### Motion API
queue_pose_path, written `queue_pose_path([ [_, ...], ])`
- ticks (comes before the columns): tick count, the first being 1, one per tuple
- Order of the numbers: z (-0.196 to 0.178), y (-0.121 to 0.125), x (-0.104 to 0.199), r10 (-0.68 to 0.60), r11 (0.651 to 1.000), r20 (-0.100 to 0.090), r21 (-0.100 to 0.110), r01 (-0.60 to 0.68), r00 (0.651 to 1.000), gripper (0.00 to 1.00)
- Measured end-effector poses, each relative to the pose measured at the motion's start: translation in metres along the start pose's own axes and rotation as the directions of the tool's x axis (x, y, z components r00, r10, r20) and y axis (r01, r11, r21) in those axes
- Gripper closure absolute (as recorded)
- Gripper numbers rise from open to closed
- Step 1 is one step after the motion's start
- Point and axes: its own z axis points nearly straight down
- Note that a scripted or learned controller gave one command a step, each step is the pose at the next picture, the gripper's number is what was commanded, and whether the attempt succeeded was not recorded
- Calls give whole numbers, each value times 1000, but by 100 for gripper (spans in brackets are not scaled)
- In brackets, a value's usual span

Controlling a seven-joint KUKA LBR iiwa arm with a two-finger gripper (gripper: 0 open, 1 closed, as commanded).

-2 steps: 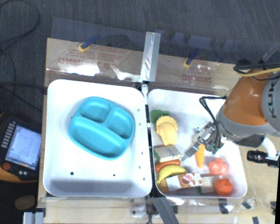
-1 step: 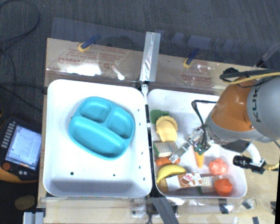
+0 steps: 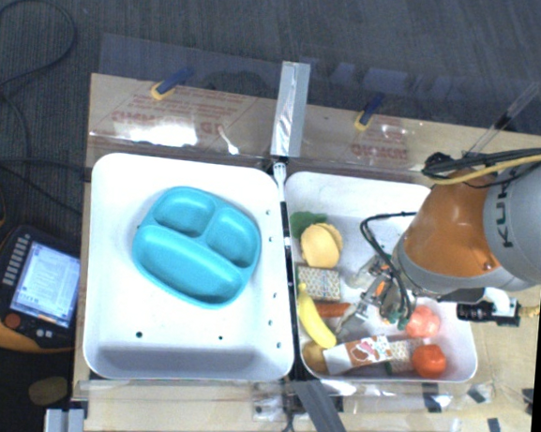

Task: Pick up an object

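Observation:
The right bin holds a heap of toy food: a yellow round piece, a patterned block, a banana, a red tomato, a pink-red piece and a printed packet. My gripper hangs low over the middle of this bin, just left of the pink-red piece and above the packet. The orange band of the arm covers the bin's right part. The left bin carries a blue divided plate.
A metal divider post stands at the back between the bins. Cables run along the arm at the right. A handheld pendant lies off the bench at the left.

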Motion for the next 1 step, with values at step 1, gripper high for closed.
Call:
queue_pose_path([
  [1, 3, 15, -63, 288, 958, -10, 3, -288, 958, 0],
])
